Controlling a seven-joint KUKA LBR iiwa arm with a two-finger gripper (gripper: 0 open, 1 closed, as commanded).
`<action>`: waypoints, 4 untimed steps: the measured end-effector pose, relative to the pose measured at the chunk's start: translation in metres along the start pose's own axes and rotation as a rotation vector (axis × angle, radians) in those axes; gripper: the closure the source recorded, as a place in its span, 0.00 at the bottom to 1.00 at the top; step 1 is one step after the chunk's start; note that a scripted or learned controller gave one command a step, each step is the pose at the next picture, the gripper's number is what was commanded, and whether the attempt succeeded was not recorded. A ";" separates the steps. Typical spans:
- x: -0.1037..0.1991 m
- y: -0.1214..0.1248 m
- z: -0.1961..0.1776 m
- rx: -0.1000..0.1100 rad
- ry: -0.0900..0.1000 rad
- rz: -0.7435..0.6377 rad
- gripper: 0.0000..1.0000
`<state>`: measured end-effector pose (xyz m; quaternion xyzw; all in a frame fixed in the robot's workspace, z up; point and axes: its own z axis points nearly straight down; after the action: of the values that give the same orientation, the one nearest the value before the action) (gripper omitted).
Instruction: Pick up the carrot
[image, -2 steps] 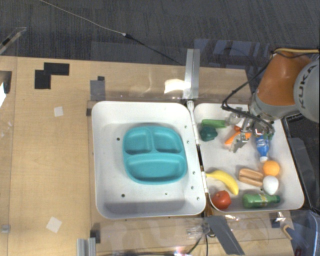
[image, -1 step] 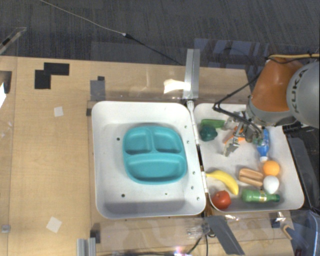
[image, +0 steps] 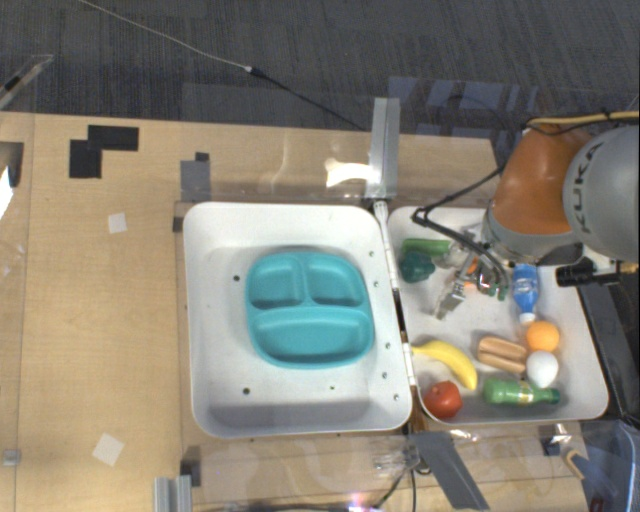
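- Currently the gripper (image: 452, 298) is hanging low over the right bin (image: 598, 400), near its middle, with the grey and orange arm (image: 545, 195) reaching in from the right; whether it is released or clenched cannot be told at this angle.
- Nothing is showing plainly as the carrot. A small orange-red patch (image: 487, 285) is sitting just beside the wrist, between the gripper and the blue bottle (image: 525, 290). It may be the carrot's end peeking out from under the arm, or only part of the tool.
- Other things are lying in the same bin: a banana (image: 447, 360), a red tomato (image: 442, 398), a hot dog (image: 502, 352), a round orange fruit (image: 542, 335) and a white egg (image: 541, 368).
- The left bin (image: 200, 300) is holding a teal divided tray (image: 305, 305).
- Judging by the other toy food, the carrot is probably going to be light, stiff and rather smooth, tapering to a point, so it is likely asking for a grip across the thicker half, where it is less apt to squirt free.
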<state>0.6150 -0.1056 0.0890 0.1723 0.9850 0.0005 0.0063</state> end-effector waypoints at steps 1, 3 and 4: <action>-0.037 0.000 0.003 0.006 0.031 -0.092 0.00; -0.007 0.010 0.001 0.000 0.001 0.280 0.00; 0.017 -0.003 -0.001 -0.001 -0.002 0.169 0.00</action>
<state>0.5985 -0.1024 0.0893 0.2550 0.9669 0.0015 0.0072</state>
